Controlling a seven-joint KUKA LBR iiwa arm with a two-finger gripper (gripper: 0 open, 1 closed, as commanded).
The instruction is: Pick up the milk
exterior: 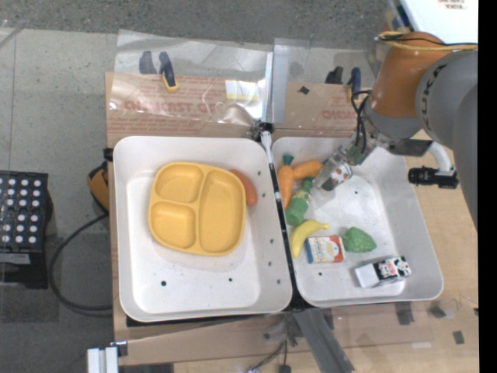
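The milk (pixel 383 271) is a small carton with black and white cow patches. It lies on its side near the front right corner of the right bin (pixel 411 231). My gripper (pixel 334 174) hangs over the back left part of that bin, close to the carrots (pixel 297 174). It is well apart from the milk, up and to the left of it. Nothing shows in its grasp.
The right bin also holds a banana (pixel 306 233), a small red and white box (pixel 324 249), a green leafy piece (pixel 359 239) and a green vegetable (pixel 297 208). In the left bin (pixel 140 278) lies a yellow divided plate (pixel 197 207), with an orange item (pixel 250 189) at its right edge.
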